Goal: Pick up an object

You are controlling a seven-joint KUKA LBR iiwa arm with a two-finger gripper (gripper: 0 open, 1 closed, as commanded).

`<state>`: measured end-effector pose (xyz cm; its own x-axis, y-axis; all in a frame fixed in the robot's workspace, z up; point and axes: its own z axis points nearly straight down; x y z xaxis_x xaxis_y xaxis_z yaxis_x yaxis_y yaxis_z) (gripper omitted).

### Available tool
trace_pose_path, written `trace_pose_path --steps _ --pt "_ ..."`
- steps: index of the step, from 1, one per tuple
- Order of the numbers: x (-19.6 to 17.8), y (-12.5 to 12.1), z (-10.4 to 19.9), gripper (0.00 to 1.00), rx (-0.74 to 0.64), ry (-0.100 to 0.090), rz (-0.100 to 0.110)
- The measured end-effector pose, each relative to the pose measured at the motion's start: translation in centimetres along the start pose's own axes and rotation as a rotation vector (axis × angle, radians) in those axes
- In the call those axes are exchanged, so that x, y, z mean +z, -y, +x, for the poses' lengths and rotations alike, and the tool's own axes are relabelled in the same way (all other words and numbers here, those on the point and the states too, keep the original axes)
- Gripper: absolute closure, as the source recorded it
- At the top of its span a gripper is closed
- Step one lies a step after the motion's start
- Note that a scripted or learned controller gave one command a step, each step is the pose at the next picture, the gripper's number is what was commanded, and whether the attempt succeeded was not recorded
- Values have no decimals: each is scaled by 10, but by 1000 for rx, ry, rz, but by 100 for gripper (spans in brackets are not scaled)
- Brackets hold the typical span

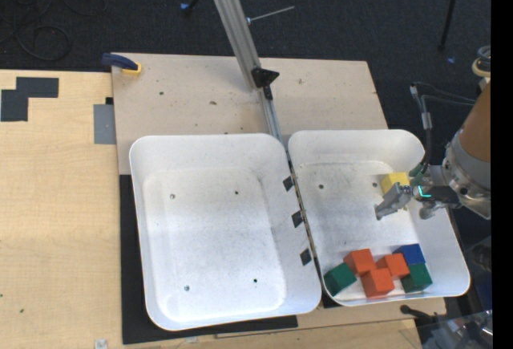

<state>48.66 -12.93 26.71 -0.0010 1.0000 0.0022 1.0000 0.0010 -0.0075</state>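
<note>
Nearest, along the front edge of the right bin (437, 287): a cluster of blocks, touching or nearly so. Green block (340, 277), orange blocks (377, 270), blue block (412, 253), dark green block (417, 281). Look rigid, light, flat-faced (likely wood or plastic), so they should grip well on two opposite faces; packed neighbours leave little finger room. Further back, the yellow block (394, 180) sits apart near the right wall, just beside the tool (407, 199), easiest pick. The tool hangs low over the bin; grey fingers look spread, nothing between them. Left bin (152, 155) beyond. No readable writing or brands.
</note>
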Motion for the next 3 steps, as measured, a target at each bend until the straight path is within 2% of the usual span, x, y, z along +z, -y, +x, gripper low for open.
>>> trace_pose_path --steps 1,2,3 --pt "-2 0 -1 0 4 1 -5" --pt "47 -8 -4 0 2 0 1" --pt "99 -12 5 0 4 -1 2"
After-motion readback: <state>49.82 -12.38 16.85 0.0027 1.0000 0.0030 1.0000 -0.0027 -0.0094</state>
